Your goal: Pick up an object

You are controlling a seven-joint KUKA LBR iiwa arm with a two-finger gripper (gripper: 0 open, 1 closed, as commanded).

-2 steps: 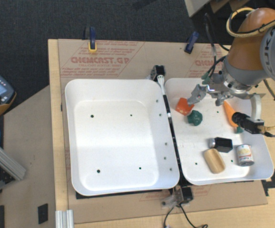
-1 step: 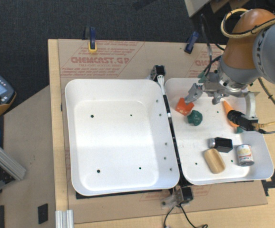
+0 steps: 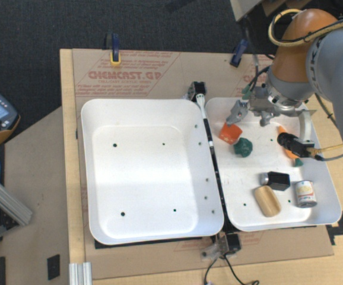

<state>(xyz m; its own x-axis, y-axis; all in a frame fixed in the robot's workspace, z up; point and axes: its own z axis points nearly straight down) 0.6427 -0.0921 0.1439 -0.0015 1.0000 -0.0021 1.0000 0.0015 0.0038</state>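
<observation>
My gripper [image 3: 251, 116] hangs over the back part of the right bin [image 3: 323, 209], its two grey fingers spread apart and open with nothing between them. The left finger [image 3: 237, 113] ends just above and behind an orange-red lump [image 3: 231, 134]. A dark green lump [image 3: 243, 147] lies right in front of that one. Nearer the front lie a black block [image 3: 277, 180], a tan wooden block [image 3: 267, 200] and a small can [image 3: 305, 193].
An orange stick-like thing [image 3: 291, 154] lies at the right side of the right bin, partly hidden by the arm's gear. The left bin [image 3: 94, 159] sits beside it, with a black rail [image 3: 212, 153] between the two. Blue clamps [image 3: 115, 45] hold the cardboard at the back.
</observation>
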